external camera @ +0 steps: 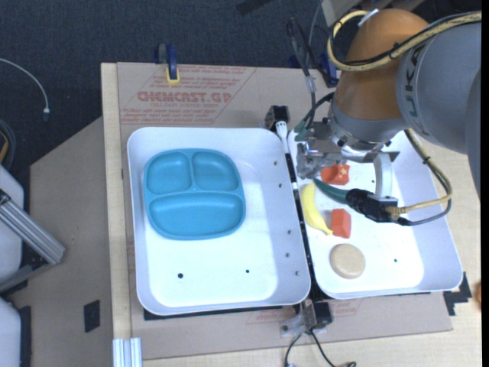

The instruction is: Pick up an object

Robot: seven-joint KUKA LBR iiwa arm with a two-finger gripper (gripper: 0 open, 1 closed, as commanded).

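- Two shallow white bins are carried side by side on the brown desk (199,90). The left white bin (229,274) holds a blue divided plastic plate (195,192). The right white bin (412,266) holds the small loose things, so a pick is most likely to be made there.
- The grey arm with an orange band (382,60) is brought in from the right. Its wrist is held over the far left part of the right bin, seemingly so that the jaws are lined up above the things gathered there.
- Whether the jaws are open or closed cannot be told, and nothing is seen gripped.
- A small red-orange lump (336,175) lies just right of the jaws and is judged the likeliest target.
- A yellow plastic banana (311,209) lies along that bin's left wall, a red block (341,222) sits just beside its near end, and a beige round disc (348,261) lies nearer still.
- The banana's closeness to the wall may leave little room for a grasp.
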